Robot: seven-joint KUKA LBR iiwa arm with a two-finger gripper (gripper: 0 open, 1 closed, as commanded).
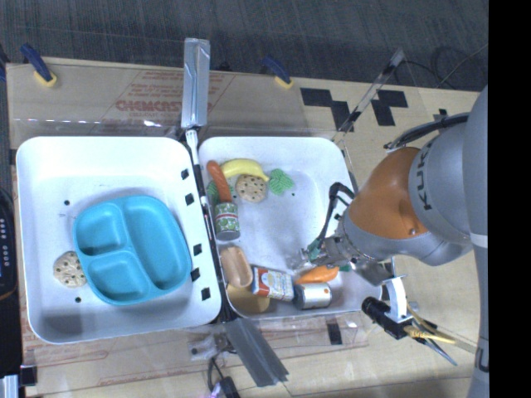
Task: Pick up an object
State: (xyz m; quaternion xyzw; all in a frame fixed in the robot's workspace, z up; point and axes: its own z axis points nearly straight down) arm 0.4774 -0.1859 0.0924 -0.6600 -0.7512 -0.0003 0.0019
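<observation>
The arm (415, 201) reaches into the right bin (311, 156), its gripper (319, 259) low near the bin's front edge; I cannot tell its state. Just beside it lies an orange carrot (318, 275), touching a silver can (309, 297) by the front wall. A bottle (272, 283) and a brown bun (235, 265) sit toward the front left corner. The left bin (41, 164) carries a blue divided plate (131, 247), with a cookie (68, 269) beside it near the left edge

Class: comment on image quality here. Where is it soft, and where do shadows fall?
Camera view: even, soft lighting; the blue divided plate casts a faint shadow on the left bin; the arm looks blurred; the small can has an unreadable label.
</observation>
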